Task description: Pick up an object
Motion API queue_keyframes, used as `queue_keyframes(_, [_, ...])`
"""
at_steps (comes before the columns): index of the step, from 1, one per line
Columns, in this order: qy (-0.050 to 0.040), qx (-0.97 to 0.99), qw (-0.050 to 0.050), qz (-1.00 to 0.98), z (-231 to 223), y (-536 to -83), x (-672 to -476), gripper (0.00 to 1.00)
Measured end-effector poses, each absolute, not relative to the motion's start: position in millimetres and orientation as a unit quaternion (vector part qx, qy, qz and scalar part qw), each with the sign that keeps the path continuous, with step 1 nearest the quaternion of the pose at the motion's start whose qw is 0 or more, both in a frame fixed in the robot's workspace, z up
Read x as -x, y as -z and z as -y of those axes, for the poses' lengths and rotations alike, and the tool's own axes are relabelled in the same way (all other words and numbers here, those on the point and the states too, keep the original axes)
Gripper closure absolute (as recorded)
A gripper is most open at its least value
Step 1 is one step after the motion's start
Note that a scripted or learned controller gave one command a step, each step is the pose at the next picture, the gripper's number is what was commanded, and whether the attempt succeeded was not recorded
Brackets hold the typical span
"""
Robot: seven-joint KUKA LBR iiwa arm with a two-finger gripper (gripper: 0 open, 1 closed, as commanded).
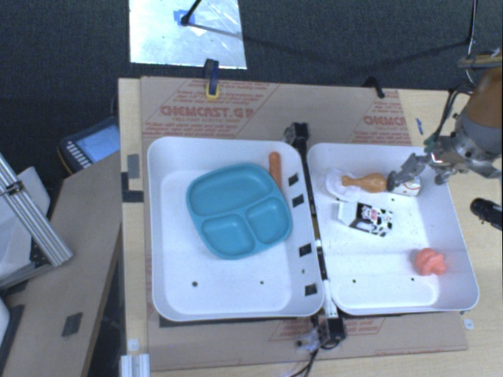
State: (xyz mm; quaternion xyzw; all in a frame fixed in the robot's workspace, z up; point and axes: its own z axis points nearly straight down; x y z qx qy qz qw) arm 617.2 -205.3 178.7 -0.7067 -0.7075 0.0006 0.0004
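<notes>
**A:** Looking down at your bench, you have two white bins side by side: the left bin (169,289) and the right bin (448,210). Your arm (481,112) comes in from the right edge, and the gripper (414,177) sits low over the back part of the right bin.

**B:** What are the fingers doing?

**A:** You can see two prongs spread apart with nothing between them, so the jaws stand parted and hold nothing. One fingertip is near the tan drumstick toy (366,183), just beside its thicker end (whether it touches, you cannot tell from this slant).

**B:** What else could you pick from in that bin?

**A:** The drumstick lies on a white piece (339,184) near the back left of the bin. Just in front of it you have a black-and-white patterned object (370,217), tilted, near the bin's middle. Well apart from both, a pink lumpy object (430,261) rests toward the front right corner.

**B:** And the left bin?

**A:** You have a blue divided plate (238,209) with three compartments filling its middle. An orange stick-shaped item (275,167) lies just beside the plate's back right edge, close to the bin's inner wall.
</notes>
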Motion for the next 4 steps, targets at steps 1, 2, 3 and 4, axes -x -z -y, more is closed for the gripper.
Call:
queue_keyframes(1, [-0.0004,0.705,0.001,0.709,201,-123,-626.4,0.00])
queue_keyframes(2, [0.0000,0.705,0.000,0.709,200,-84,-627.2,0.00])
queue_keyframes(3, [0.0013,0.704,-0.003,0.710,201,-96,-628.6,1.00])
queue_keyframes(4, [0.0021,0.705,-0.004,0.709,202,-158,-638.5,1.00])
